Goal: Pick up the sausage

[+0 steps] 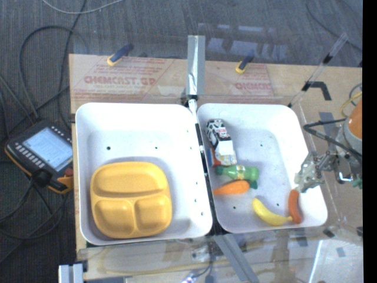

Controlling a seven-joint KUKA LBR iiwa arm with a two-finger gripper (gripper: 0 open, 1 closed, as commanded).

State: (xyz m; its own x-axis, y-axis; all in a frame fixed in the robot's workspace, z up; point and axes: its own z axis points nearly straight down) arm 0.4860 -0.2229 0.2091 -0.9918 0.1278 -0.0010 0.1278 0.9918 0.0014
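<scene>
Two white bins sit side by side on the worktop [118, 75], and the action is all in the right bin [277, 119]. The sausage [294, 206], reddish-orange, lies near that bin's front right corner, running roughly front to back, with its near end touching the tip of a yellow banana [270, 213]. The arm [353, 128] comes in from the right, and its pincer [307, 175] hangs at the right bin's right wall, just above and behind the sausage, apart from it. Whether the pincer is released or clenched cannot be told; nothing shows between its tips.

Over toward the middle of the right bin, an orange carrot [231, 188] lies just in front of a green bottle [238, 172], the two nearly touching. Behind them, close to the bin's left wall, a white carton [225, 152] sits just in front of a small black-and-white toy [216, 128].

The left bin [135, 122] carries a yellow compartment tray [131, 198] at its front left. Off the worktop to the left, a handheld controller [40, 152] with a lit screen rests on the floor.
</scene>
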